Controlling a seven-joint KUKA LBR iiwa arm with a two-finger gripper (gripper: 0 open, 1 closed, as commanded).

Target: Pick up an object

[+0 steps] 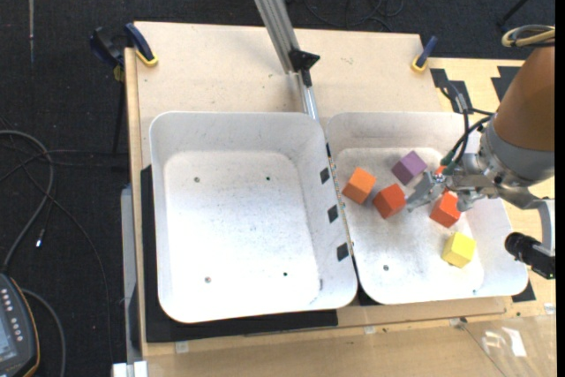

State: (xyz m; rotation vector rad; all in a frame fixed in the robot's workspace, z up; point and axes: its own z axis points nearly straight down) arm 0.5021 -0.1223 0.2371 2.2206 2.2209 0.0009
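Low over the right bin (415, 291), the gripper (439, 188) is seen among the blocks, a red block (389, 201) just to its left and a red-orange block (446, 211) just nearer, though its grip cannot be told.

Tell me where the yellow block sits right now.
The yellow block lies in the right bin, near its front right corner, just below the red block by the gripper.
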